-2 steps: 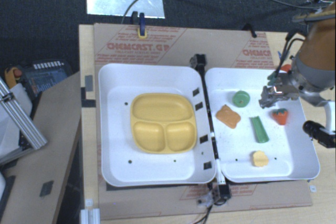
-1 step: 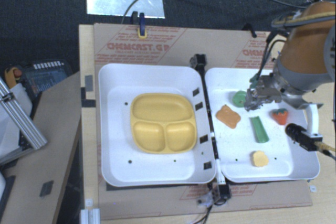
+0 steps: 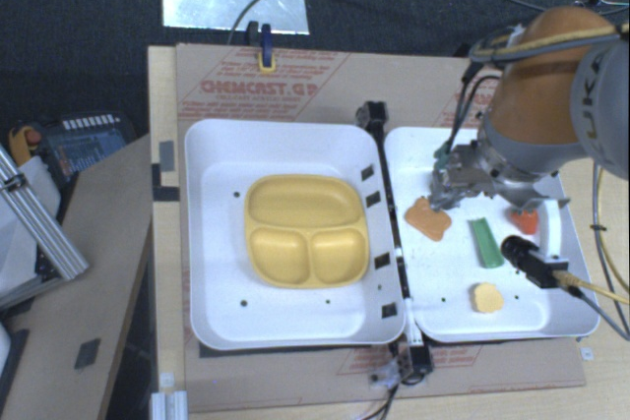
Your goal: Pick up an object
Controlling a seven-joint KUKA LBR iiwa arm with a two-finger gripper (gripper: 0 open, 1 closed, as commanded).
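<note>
Left bin [image 3: 212, 211] carries a yellow divided tray [image 3: 305, 229]. In the right bin [image 3: 423, 310], the gripper [image 3: 445, 187] sits low, just above the orange piece [image 3: 427, 219]; I cannot tell its opening. Step: approach. Next: I'd confirm closure on it before lifting.

Pincer [image 3: 445, 193] low in right bin [image 3: 433, 310], just above orange flat piece [image 3: 428, 220].
</note>
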